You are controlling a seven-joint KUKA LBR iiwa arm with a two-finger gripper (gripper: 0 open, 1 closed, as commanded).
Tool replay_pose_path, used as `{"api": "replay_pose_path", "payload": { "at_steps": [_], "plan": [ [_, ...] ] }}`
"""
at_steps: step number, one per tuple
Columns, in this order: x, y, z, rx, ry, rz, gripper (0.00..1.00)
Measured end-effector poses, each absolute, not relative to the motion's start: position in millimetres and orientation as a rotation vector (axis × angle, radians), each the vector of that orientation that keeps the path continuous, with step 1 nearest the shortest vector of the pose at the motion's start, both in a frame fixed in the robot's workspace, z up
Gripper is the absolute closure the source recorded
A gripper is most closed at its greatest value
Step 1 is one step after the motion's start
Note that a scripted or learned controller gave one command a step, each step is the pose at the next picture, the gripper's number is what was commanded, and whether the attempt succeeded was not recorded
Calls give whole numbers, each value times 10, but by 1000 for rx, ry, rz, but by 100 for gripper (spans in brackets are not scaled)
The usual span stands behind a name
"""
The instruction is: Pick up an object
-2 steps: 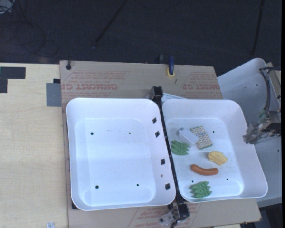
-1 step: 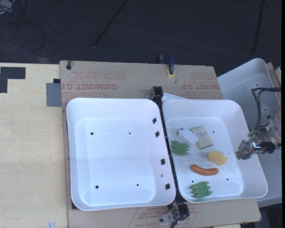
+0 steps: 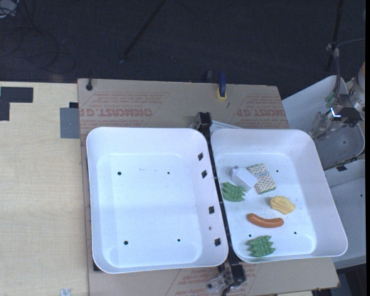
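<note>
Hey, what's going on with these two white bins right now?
Nothing is being handled at the moment. The right bin holds a few small items: a grey block leaning on a patterned tile, two green leafy pieces, a yellow piece and an orange sausage. The arm's gripper sits off to the right, beyond the bin, away from all of them.

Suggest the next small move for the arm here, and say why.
Probably swing the gripper left and down over the right bin, toward the sausage. The gripper sits beyond the bin's upper right corner, away from every item. The sausage lies apart from the yellow piece and the leaf, so it looks the easiest to pick up.
</note>
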State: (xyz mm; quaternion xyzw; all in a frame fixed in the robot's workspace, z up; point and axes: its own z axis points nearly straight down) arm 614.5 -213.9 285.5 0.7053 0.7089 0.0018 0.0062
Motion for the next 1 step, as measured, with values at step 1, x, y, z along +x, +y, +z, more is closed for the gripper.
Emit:
{"api": "replay_pose_path", "payload": {
  "at_steps": [1],
  "plan": [
    [5386,-2131,2770,2226,2223,-4,100]
  ]
}}
